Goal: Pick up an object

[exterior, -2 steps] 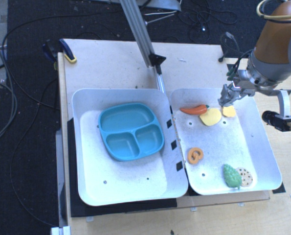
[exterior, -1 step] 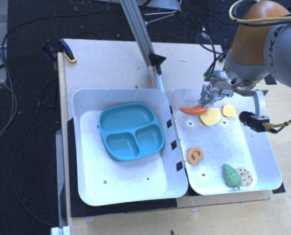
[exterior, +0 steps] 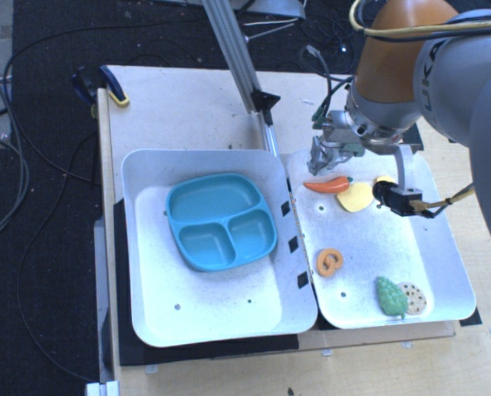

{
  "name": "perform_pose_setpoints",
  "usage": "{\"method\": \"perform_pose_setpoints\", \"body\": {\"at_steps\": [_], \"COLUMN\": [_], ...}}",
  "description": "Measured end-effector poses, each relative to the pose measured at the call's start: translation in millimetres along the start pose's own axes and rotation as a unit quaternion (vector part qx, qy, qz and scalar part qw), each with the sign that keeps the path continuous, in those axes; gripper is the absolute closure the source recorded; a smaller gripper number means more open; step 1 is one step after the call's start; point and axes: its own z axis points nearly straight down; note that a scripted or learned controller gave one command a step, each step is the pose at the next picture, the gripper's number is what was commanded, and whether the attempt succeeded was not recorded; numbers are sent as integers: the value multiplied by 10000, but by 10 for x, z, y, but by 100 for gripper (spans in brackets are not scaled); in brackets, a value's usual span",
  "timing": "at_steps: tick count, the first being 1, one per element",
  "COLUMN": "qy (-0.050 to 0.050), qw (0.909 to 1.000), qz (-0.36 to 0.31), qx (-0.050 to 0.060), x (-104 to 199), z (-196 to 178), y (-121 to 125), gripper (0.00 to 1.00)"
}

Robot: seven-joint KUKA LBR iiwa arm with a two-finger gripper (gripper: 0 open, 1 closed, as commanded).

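We hover our gripper (exterior: pixel 321 165), fingers seemingly parted and empty, just above the carrot (exterior: pixel 328 185); next, descend and close.

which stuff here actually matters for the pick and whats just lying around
Matters: gripper, carrot right under it, yellow piece, pretzel, green item, cookie.

Lying about: blue tray, left bin, cables on the floor.

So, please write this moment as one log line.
tool above carrot | right bin | nothing held | blue tray in left bin
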Motion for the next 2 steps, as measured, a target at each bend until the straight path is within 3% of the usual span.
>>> {"method": "perform_pose_setpoints", "body": {"at_steps": [1, 2], "qy": [-2, 2], "qw": [10000, 10000], "qz": [1, -2], "qx": [13, 0], "x": [541, 1063], "z": [127, 28], "y": [-26, 3], "gripper": [100, 100]}}
